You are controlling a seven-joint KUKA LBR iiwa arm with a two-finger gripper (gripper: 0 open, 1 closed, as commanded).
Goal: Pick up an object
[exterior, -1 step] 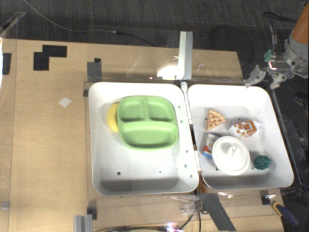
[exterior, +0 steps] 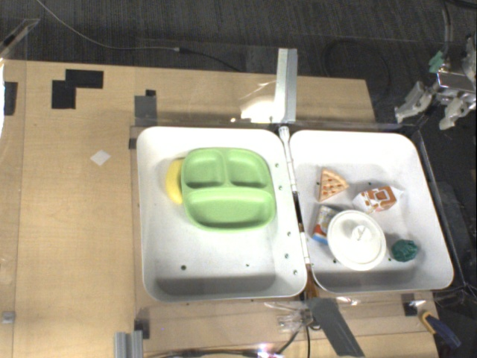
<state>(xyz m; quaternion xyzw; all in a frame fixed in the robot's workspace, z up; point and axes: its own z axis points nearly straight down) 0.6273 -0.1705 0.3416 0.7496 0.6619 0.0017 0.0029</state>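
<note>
My gripper (exterior: 431,113) hangs at the upper right, beyond the far right corner of the right bin (exterior: 417,155), with its two pale fingers spread open and nothing between them. In that bin lie a toy pizza slice (exterior: 332,185), an orange-and-white packet (exterior: 378,198), a white round bowl (exterior: 358,237), a dark green lump (exterior: 405,250) and a small colourful item (exterior: 321,224) partly under the bowl. The left bin (exterior: 160,252) holds a green divided plate (exterior: 226,187) with a yellow piece (exterior: 174,182) sticking out at its left.
A raised ridge (exterior: 292,200) separates the two bins. A metal post (exterior: 287,88) stands behind them at the middle. Cables and dark floor lie beyond the bench's far edge. Wooden bench surface (exterior: 67,222) stretches to the left.
</note>
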